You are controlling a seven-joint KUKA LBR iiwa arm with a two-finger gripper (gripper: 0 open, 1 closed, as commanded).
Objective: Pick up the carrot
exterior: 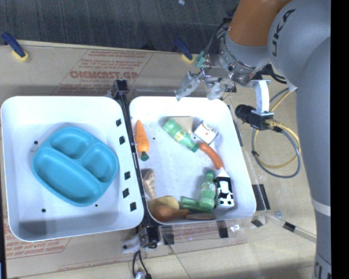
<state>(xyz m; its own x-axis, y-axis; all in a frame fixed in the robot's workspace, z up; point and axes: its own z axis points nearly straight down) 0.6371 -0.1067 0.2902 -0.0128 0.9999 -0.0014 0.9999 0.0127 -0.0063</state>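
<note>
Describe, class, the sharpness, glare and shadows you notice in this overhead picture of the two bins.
In the camera view, lighting is even and soft; the blue tray casts a faint shadow in the left bin; the carrot in the right bin looks reasonably sharp; the gripper above the rim looks glinty and slightly blurred.

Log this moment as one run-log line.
end effector: open, above right bin's far rim | carrot: by right bin's left wall, untouched | blue tray: left bin

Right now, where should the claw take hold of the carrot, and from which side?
Grip the carrot across its thicker orange middle, coming from above. It lies flat, lengthwise along the right bin's left wall, so the fingers probably have little room on the wall side.
</note>
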